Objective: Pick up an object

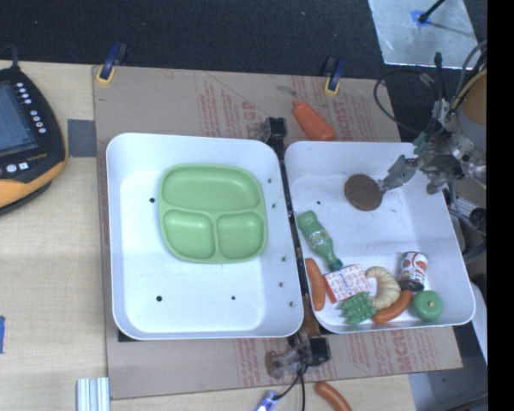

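Hand (392, 178) beside brown disc (363, 192), grip state unclear, can (413, 271) label unreadable

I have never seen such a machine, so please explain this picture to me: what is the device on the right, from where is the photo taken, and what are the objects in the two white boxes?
One fixed camera looks down at a slant on a bench. The device at the right is a robot arm; its gripper hangs over the right bin, just beside a brown disc. I see nothing held between its fingers. That bin also holds toy foods: a green bottle, a small can, a green ball, a carrot and others. The left bin holds a green divided plate. An orange-edged control tablet lies at far left.
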Robot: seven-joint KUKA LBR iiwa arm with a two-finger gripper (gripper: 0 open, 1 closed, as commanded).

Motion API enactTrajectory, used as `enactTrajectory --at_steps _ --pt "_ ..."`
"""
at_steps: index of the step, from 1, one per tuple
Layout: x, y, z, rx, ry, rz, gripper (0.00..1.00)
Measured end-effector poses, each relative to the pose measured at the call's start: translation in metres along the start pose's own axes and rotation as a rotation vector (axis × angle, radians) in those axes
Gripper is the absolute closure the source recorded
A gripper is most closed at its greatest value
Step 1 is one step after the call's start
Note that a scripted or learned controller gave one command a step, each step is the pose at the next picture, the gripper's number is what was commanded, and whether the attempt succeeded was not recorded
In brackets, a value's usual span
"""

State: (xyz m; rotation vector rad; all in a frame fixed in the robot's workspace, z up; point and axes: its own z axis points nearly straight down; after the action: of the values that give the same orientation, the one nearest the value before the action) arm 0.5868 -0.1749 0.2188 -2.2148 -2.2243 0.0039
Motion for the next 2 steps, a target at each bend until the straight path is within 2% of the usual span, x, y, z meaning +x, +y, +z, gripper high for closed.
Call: enactTrajectory --at_steps 1,2 --pt "0.003 0.045 0.104 0.004 0.0 -0.003 0.0" --pt "0.022 0.07 0.126 -0.003 -0.002 -0.002 0.0"
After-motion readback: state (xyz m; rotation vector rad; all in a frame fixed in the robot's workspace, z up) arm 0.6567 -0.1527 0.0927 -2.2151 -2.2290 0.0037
